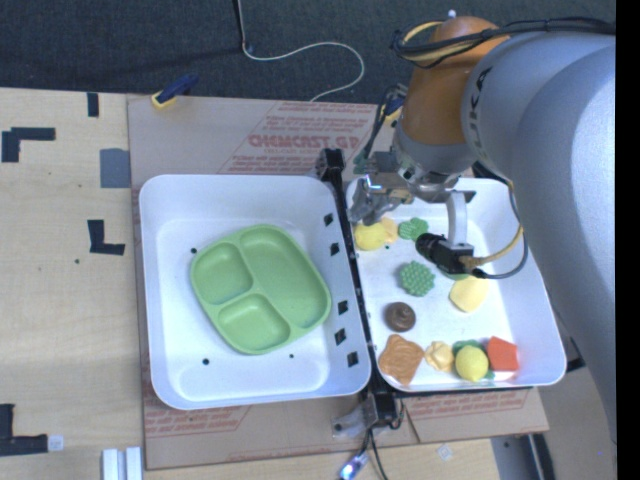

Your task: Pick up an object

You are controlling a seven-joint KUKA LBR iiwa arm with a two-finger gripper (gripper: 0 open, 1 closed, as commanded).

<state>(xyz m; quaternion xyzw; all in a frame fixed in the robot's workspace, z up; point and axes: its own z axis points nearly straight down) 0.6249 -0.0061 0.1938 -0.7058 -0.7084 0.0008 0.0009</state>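
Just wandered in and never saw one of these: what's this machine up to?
A robot arm is reaching into the right bin, which holds toy food. Its gripper is low at the far end, just above a yellow piece; I can't tell whether it has hold of anything. The left bin holds a green tray.

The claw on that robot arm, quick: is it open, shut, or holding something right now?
Gripper: low over the right bin, just above a yellow toy; open or shut cannot be told, and no object is seen held.
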